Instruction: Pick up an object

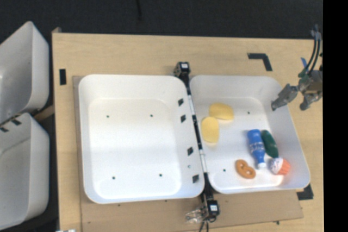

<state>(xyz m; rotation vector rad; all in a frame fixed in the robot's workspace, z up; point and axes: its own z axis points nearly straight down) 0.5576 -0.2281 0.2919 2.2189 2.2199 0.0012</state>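
Two jaws (294,97) spread apart, holding nothing, half cut off at frame right, above the right bin (234,83).

We see little of our machine: a small grey metal two-finger gripper (294,99) at the picture's right side. Its two fingers (283,97) are slim, dull grey prongs, paler along their upper faces and darker beneath. Above them sits a compact, darker mounting block. Thin cables, some dark and some bluish (314,57), curve upward from that block.
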